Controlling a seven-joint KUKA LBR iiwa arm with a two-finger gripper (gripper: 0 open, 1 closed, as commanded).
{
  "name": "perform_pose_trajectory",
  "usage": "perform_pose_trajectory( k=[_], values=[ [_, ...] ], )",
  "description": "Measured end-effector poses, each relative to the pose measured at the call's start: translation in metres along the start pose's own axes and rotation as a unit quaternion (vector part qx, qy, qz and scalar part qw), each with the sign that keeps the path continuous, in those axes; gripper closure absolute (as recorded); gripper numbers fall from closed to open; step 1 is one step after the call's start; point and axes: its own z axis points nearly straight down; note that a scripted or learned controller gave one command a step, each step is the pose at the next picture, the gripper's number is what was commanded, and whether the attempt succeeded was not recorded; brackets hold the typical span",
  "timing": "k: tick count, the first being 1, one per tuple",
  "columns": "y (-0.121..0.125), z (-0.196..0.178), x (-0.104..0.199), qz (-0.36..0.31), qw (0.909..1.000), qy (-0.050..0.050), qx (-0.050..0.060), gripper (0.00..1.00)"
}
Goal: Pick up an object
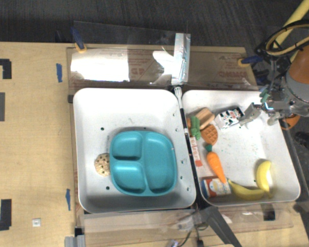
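Observation:
My gripper (261, 117) hovers over the far right part of the right bin (286, 161), reaching in from the right. Its two fingers stand apart, open, with bare bin floor between them. The left fingertip (246, 117) is close beside a small white carton with dark print (228, 117). Further left lie a tan bread piece (203, 118), a round waffle (210, 134) and a green piece (194, 125). An orange carrot (215, 164), a yellow banana (255, 183) and a small can (215, 187) lie along the bin's near side.
The left bin (92, 107) holds a teal divided plate (143, 161) and a cookie (102, 164) at its left. A clear plastic sheet (129, 60) stands behind the bins. Yellow and black cables (288, 32) hang above the arm at upper right.

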Motion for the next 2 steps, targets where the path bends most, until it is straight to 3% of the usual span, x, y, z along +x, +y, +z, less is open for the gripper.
perform_pose_trajectory(
  k=[1,2],
  values=[
    [-0.015,-0.017,-0.023,0.025,0.9997,-0.001,-0.002,0.0],
    [-0.043,0.059,0.078,-0.002,1.0,0.002,0.004,0.0]
  ],
)
